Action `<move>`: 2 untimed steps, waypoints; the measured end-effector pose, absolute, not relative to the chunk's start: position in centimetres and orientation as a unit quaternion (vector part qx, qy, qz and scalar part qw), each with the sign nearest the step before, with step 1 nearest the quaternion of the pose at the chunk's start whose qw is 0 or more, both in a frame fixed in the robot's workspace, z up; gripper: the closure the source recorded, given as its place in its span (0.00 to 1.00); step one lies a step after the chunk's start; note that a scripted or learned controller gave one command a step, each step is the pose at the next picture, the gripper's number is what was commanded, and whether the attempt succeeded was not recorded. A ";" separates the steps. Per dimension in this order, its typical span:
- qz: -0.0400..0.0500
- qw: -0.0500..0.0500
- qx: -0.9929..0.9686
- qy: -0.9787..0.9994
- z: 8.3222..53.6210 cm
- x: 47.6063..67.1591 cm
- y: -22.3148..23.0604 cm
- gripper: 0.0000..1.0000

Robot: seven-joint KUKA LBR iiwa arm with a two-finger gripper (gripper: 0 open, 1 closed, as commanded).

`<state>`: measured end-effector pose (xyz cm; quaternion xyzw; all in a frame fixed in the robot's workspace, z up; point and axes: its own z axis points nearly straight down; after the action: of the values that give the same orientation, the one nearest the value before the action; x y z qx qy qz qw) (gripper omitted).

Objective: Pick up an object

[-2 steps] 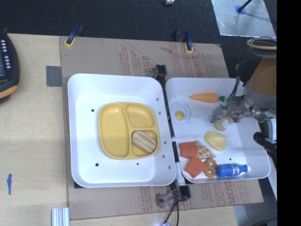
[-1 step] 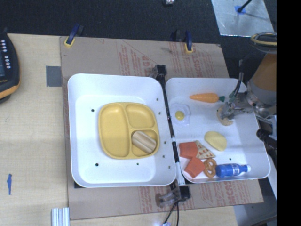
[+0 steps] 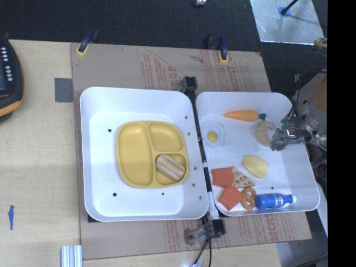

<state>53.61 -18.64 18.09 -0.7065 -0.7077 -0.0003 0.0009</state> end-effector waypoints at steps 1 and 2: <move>0.001 0.002 -0.706 -0.708 17.6 53.7 -18.7 0.00; 0.002 0.001 -0.705 -0.710 11.6 59.9 -19.0 0.00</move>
<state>59.89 -18.96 11.62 -0.7046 -0.7096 0.0019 0.0012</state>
